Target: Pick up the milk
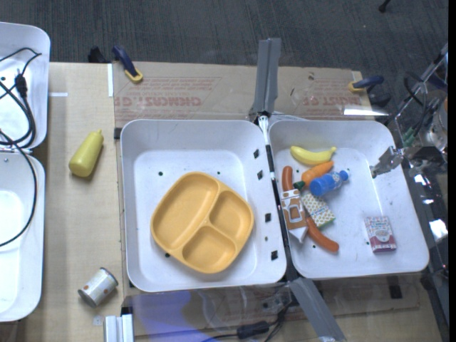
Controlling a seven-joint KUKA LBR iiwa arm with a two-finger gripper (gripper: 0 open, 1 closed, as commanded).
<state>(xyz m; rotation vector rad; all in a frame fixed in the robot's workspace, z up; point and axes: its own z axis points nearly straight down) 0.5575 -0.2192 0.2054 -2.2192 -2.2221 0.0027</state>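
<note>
At the right bin's [356, 266] left edge, milk carton [292, 214] beside sausages [317, 235]; gripper state untellable

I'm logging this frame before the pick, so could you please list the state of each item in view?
milk carton: lying flat, left edge of right bin, among sausages
blue bottle: on its side
banana: lying, unpeeled
pink carton: lying flat, alone
yellow tray: upright, in left bin
mustard bottle: lying on bench
can: tipped over
</note>
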